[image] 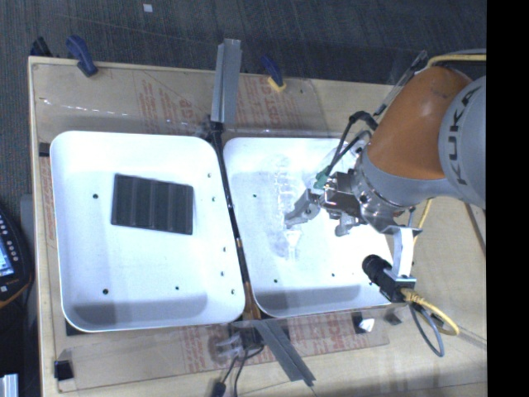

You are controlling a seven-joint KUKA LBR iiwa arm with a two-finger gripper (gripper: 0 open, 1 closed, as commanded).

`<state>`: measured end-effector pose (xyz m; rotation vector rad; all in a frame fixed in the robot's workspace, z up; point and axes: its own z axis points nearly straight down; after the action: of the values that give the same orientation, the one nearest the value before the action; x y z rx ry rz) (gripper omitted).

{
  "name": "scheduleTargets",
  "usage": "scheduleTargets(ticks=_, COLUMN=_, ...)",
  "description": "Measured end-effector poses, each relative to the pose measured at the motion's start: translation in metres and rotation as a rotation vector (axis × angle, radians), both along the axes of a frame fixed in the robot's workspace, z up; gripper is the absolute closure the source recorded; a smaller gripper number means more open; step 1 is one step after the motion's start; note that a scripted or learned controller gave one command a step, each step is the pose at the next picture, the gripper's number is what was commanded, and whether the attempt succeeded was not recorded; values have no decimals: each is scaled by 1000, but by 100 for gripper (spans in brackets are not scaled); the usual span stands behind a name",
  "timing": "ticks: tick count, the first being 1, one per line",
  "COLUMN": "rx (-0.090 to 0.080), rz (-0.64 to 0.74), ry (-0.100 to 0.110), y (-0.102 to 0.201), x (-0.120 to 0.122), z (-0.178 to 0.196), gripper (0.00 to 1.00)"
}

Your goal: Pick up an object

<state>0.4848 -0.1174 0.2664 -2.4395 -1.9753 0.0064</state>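
My orange-banded grey arm point(430, 139), two white bins point(83, 304), dark ribbed slab point(153, 204), blue clamps point(81, 56), tan bench point(50, 98)

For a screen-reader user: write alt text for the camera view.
A grey robot arm with an orange band reaches in from the right, its gripper spread open over the right white bin, close above a clear, glassy object. The left white bin holds a dark ribbed rectangular block lying flat.

Two white bins point(58, 222), one dark ribbed slab point(153, 204).
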Motion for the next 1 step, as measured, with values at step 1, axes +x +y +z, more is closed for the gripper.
scheduleTargets(ticks=1, rx=0, rz=-57, ry=-6, y=15, x=-5, z=73, gripper=0)
